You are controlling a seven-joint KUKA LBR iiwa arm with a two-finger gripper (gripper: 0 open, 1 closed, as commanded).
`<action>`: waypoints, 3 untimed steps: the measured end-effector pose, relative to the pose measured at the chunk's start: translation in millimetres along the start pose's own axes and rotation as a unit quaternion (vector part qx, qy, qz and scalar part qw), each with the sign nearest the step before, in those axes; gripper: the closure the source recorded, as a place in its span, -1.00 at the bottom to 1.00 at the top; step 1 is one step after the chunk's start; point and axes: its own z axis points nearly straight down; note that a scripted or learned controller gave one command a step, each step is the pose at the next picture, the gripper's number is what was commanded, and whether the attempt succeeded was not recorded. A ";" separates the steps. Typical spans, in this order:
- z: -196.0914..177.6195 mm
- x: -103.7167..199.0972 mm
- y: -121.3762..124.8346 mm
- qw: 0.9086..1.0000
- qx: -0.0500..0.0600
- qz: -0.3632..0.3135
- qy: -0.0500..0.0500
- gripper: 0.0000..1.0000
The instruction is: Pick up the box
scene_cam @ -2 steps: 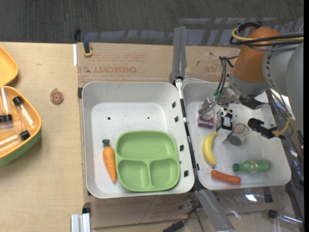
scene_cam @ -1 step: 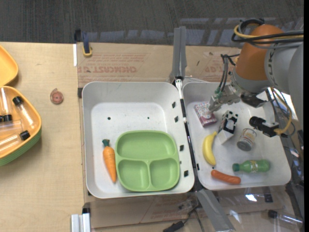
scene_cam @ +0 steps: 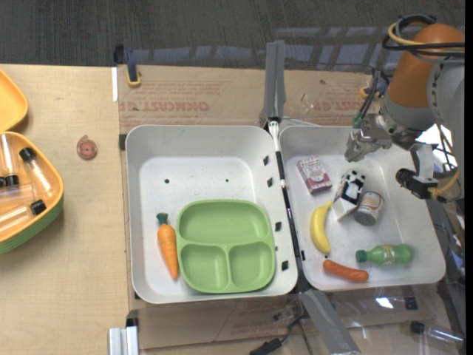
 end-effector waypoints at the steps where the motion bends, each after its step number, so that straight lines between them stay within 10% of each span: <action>1: 2.3 40.4 -33.0 0.996 0.002 -0.090 0.001 1.00; 2: -7.5 9.5 -64.1 0.979 0.001 -0.203 0.001 1.00; 3: -44.8 -26.5 -26.6 0.996 0.001 0.091 0.000 1.00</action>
